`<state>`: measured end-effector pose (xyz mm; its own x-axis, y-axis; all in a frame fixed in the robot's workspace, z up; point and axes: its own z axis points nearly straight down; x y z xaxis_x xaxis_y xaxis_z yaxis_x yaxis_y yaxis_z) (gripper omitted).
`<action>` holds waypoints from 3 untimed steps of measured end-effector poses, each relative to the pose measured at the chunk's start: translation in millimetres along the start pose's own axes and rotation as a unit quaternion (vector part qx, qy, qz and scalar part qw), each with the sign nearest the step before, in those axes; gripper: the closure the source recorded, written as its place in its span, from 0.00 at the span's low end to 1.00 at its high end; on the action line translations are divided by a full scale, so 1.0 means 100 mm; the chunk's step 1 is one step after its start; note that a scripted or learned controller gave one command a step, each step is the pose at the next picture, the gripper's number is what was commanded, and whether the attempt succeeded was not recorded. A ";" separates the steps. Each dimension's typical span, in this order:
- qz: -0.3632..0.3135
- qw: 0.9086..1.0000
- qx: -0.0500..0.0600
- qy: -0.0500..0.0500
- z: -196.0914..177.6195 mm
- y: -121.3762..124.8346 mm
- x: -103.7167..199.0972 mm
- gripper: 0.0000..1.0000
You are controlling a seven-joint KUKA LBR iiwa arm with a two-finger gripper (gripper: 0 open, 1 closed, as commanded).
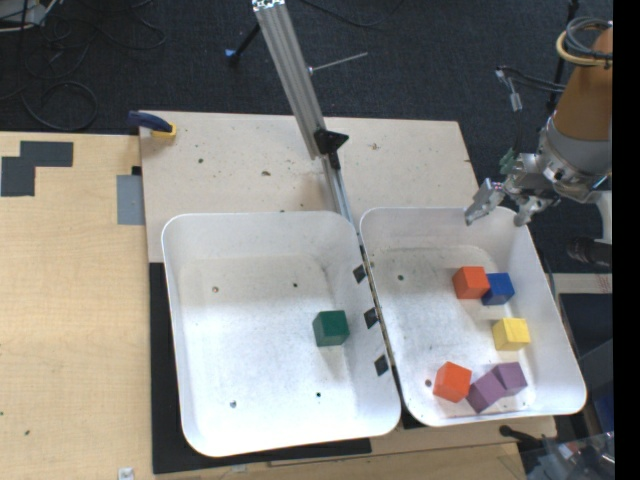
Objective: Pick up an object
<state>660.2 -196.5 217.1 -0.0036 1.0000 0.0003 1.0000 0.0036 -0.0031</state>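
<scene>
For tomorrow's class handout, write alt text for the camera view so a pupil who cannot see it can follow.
A grey robot arm's gripper hangs open over the right bin's far edge, holding nothing. That bin holds two orange, one blue, one yellow and two purple blocks; the left bin holds a green block.

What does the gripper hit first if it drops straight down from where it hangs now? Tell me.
Most likely bare floor of the right-hand shallow white bin near its far rim. The gripper hangs over that rim, its jaws spread; the orange cube and blue cube sit nearer the camera. Depth is uncertain.
</scene>
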 end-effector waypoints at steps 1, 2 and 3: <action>-0.001 1.000 0.000 0.000 0.00 0.00 0.00 0.00; 0.002 1.000 0.002 0.000 0.55 -0.03 -0.09 0.00; 0.002 1.000 0.003 0.001 1.14 -0.14 -0.07 0.00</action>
<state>645.7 -203.1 103.6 -0.0001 1.0000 0.0020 1.0000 0.0001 -0.0093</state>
